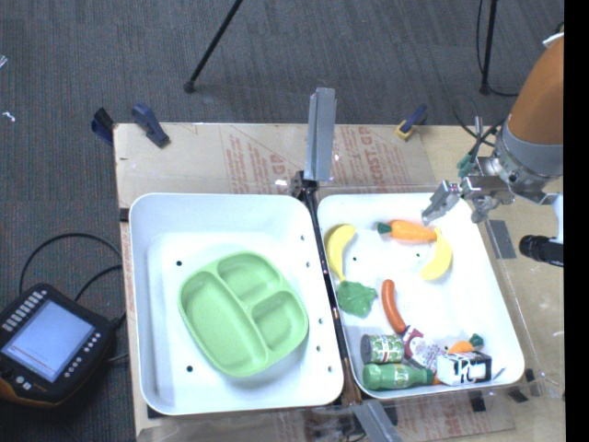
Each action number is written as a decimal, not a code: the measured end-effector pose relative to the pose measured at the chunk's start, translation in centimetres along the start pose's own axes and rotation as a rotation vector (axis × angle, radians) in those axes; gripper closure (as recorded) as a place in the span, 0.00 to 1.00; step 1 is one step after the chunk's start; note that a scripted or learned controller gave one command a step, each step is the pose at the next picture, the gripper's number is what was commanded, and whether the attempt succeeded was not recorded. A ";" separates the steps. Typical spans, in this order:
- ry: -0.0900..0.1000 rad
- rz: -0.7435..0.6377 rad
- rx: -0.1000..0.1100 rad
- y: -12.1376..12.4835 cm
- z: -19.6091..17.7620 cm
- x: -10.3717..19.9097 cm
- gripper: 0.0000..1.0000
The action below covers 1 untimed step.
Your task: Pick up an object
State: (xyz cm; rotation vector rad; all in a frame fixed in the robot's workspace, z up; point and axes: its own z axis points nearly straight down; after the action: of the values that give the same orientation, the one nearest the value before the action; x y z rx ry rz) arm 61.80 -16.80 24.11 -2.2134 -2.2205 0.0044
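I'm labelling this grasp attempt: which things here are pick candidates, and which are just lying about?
Candidates: carrot, two bananas, sausage, green bottle, can, near the gripper.
Lying about: green tray, blue clamp, pendant.

— What are the bins made of?
— Both the left bin [147, 247] and the right bin [492, 274] look like smooth white plastic with a slight sheen. The green divided tray [243, 314] is matt plastic.
— And the food?
— Glossy plastic toys: the bananas [339, 245], the carrot [411, 232], the sausage [393, 306]. The green bottle [396, 376] and the can [382, 347] carry shiny printed labels.
— The counter?
— The counter [239, 159] looks like brown printed cardboard, matt. The floor [110, 44] is dark rough carpet. The post [321, 136] between the bins is dull grey metal.
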 end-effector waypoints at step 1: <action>0.000 0.115 -0.001 1.7 14.1 -1.0 0.00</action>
State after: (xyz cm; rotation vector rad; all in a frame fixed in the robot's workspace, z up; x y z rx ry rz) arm 63.43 -17.79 9.96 -2.3383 -2.0897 0.0036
